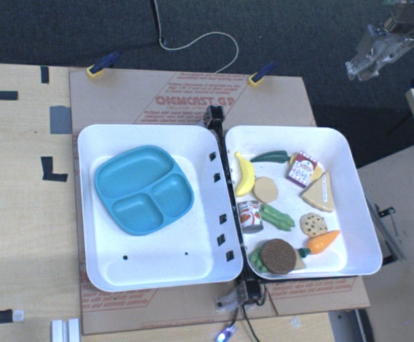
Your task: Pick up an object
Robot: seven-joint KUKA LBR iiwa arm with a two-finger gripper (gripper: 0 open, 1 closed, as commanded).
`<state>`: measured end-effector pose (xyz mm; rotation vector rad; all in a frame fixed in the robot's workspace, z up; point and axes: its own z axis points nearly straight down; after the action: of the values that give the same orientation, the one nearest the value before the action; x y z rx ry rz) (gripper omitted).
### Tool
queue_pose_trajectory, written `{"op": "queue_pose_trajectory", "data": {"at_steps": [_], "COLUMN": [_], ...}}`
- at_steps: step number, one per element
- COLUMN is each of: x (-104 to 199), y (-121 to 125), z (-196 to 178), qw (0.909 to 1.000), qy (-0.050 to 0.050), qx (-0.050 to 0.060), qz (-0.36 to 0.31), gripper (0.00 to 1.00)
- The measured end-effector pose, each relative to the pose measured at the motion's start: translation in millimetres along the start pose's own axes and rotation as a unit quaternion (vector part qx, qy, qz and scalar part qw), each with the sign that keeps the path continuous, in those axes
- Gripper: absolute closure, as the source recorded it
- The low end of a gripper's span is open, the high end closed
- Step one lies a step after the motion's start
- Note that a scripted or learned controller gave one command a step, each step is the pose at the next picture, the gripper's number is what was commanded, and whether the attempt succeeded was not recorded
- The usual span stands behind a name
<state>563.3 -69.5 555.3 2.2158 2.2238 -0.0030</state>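
Note:
My gripper [358,68] hangs at the top right, high above the dark floor and well outside both bins, with nothing between its fingers that I can make out. The right bin [356,191] holds toy food: a yellow banana [244,174], a green pepper [269,157], a red box [302,169], a cheese wedge [321,192], a round cracker [266,189], a small can [250,216], a green pod [277,217], a cookie [313,224], a carrot [323,241] and a brown burger patty [278,256].
The left bin [114,262] holds a blue divided plate [144,189]. Both bins sit on a cardboard sheet [192,98] held by yellow and blue clamps [102,64]. A white cable [199,41] loops behind the bins.

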Motion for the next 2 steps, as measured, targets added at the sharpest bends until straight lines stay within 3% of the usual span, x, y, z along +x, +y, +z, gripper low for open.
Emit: {"op": "queue_pose_trajectory", "data": {"at_steps": [2], "x": [0.9], "y": [0.9], "z": [-19.9], "qw": [1.0], "qy": [-0.001], "qx": [0.0], "qz": [-0.001], "gripper": [1.0]}}
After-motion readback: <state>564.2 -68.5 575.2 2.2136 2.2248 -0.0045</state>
